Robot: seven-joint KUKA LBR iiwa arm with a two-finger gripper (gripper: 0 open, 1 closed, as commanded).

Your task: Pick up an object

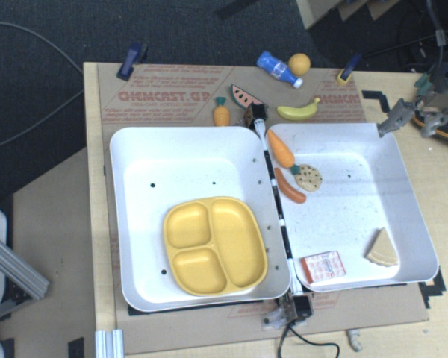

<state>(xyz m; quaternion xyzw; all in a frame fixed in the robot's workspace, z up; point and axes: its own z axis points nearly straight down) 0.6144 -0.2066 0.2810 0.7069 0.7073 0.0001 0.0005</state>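
Reaching in from the far right, the claw [392,118], its state impossible to tell, sits at the right bin's [358,222] far corner; a clean pick means lowering onto the carrot [281,149] by the left wall, clear of the cookie [308,175].

The bench [172,88] is carrying two white bins, the left bin [134,155] and right bin [403,177], sitting side by side and touching. Beyond them, well left of the pincer [403,114], a banana [297,110], melon slice [243,95], small carrot [222,115], bottle [278,68] and orange [299,63] are lying.
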